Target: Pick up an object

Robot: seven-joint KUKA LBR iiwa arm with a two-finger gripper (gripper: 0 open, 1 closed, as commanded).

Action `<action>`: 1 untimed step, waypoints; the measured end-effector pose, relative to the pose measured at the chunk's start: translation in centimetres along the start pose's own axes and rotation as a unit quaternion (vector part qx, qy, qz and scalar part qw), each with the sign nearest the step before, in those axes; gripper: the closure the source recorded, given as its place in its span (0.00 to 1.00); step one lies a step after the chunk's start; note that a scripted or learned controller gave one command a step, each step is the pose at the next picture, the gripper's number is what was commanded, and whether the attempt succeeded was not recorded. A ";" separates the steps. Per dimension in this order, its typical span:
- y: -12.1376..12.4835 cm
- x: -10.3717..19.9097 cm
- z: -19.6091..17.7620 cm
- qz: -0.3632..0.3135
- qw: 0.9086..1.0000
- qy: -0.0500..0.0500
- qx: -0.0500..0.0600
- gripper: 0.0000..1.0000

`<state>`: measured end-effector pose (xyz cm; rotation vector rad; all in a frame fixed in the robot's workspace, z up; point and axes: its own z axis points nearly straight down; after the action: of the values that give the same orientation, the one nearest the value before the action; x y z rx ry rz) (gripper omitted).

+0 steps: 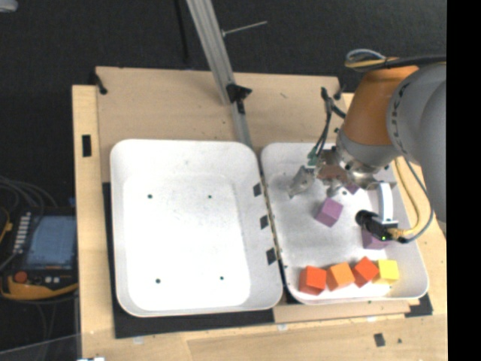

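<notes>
Purple cube (328,212) sits loose near the middle of the right bin (289,164), tilted on the white floor, free on all sides. Judged small, rigid, light, probably foam or painted wood; flat faces should give fair grip, so take it across two opposite sides, squared to its tilt.

Tool (331,177) hangs just above and beside the cube, under the orange-banded wrist (376,111). Cannot tell whether it is apart or together; the wrist hides it. Nothing visibly clamped.

Second purple piece (373,239) lies right of the cube, partly hidden. Along the near wall: orange block (313,279), lighter orange block (340,274), red-orange block (366,269), yellow block (388,269), packed touching. Left bin (120,164) adjoins on the desk (165,96).
</notes>
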<state>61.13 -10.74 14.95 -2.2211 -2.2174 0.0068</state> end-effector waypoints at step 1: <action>0.1 -0.1 3.3 -0.001 1.000 0.000 -0.004 0.00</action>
<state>61.21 -10.84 11.64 -2.2232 -2.2224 -0.0012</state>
